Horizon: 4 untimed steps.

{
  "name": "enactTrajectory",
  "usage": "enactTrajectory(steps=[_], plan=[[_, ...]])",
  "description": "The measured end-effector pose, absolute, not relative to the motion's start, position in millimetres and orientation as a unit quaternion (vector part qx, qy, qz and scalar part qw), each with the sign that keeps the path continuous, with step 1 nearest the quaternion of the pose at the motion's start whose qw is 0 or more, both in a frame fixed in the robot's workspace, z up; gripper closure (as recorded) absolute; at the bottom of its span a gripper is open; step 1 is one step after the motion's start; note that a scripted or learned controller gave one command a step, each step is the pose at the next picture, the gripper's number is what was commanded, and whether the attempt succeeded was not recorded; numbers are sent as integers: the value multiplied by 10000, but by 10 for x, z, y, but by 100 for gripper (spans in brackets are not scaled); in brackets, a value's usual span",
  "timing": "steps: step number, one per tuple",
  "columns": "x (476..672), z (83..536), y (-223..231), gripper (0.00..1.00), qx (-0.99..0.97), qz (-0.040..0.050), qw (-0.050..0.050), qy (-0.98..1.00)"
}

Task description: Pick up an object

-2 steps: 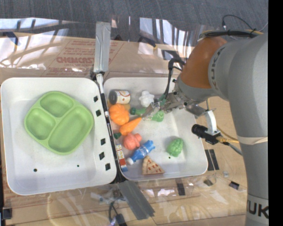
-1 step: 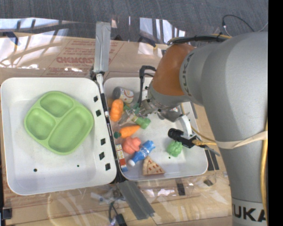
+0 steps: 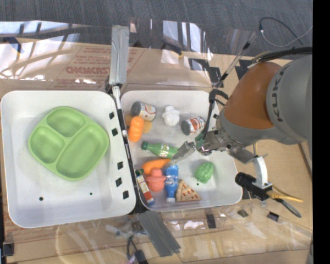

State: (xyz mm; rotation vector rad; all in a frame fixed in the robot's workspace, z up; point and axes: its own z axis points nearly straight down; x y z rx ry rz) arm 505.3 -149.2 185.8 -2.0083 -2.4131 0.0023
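My gripper (image 3: 185, 150) hangs low over the middle of the right bin (image 3: 231, 194), at the right end of a green bottle (image 3: 158, 147) that lies on its side. I cannot make out anything held in it. Just below it are an orange carrot (image 3: 154, 164) and a blue bottle (image 3: 171, 176), and a green vegetable toy (image 3: 204, 171) lies to its lower right. A pizza slice (image 3: 186, 193), a pink toy (image 3: 156, 182) and a red bottle (image 3: 143, 186) sit along the bin's front. The orange-banded wrist hides part of the bin's right side.
At the back of the right bin are a small can (image 3: 193, 125), a white figure (image 3: 170, 115), a round jar (image 3: 145, 111) and an orange fruit (image 3: 136, 128). A green divided plate (image 3: 69, 142) lies in the left bin (image 3: 22, 202).
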Motion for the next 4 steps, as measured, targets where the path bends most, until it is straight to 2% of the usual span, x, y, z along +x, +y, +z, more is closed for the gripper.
enactTrajectory(steps=[1, 2, 3, 4], plan=[[5176, 1090, -1275, 0, -6151, -32, -74, -7884], [4837, 920, -1704, 0, -6142, 3, 7, -7892], [5290, 915, -1254, 0, -6597, 6, 6, -7515], [5244, 904, -1012, 0, -5260, 9, 29, -8504]])
